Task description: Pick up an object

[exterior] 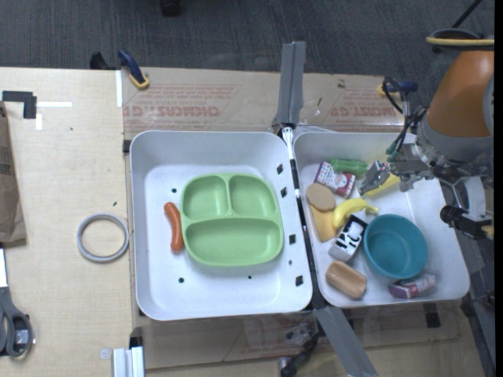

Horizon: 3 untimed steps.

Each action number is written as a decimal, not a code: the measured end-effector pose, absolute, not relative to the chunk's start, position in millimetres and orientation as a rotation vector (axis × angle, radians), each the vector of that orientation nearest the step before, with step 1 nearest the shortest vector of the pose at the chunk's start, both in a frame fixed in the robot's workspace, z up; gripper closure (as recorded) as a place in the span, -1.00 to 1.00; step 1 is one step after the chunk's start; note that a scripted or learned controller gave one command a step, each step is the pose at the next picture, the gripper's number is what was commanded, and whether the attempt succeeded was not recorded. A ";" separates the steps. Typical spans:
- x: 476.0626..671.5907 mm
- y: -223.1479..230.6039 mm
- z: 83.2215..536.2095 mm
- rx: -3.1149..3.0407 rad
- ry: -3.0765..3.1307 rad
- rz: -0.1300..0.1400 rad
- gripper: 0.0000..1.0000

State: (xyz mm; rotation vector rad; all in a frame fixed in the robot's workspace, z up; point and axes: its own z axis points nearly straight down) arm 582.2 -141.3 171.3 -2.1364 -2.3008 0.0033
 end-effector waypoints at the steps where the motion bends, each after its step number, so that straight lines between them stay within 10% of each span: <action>1: 590.1 -118.0 90.9 -2.305 -2.133 0.002 -1.00; 2: 542.5 -138.6 143.8 -2.089 -2.344 0.002 -1.00; 3: 590.7 -108.2 91.2 -2.086 -2.348 0.002 -1.00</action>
